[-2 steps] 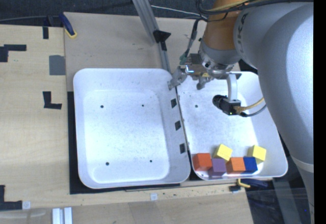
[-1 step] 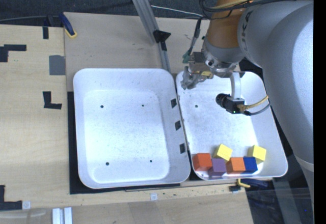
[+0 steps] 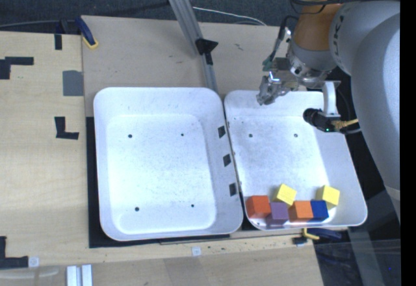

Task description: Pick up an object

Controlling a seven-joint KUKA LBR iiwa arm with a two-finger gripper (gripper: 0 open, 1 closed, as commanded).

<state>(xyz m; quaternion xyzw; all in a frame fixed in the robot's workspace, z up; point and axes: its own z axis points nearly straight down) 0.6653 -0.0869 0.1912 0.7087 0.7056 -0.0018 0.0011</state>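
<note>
Several small blocks lie along the near edge of the right bin: an orange block, a purple block, a yellow block, a second orange block, a blue block and another yellow block. My gripper hangs over the far left corner of the right bin, well away from the blocks. Nothing shows between its fingertips.
The left bin sits beside the right one, with black clips along the shared wall. A slanted metal pole rises behind the bins. Black tape marks and a grey patch lie on the bench at left.
</note>
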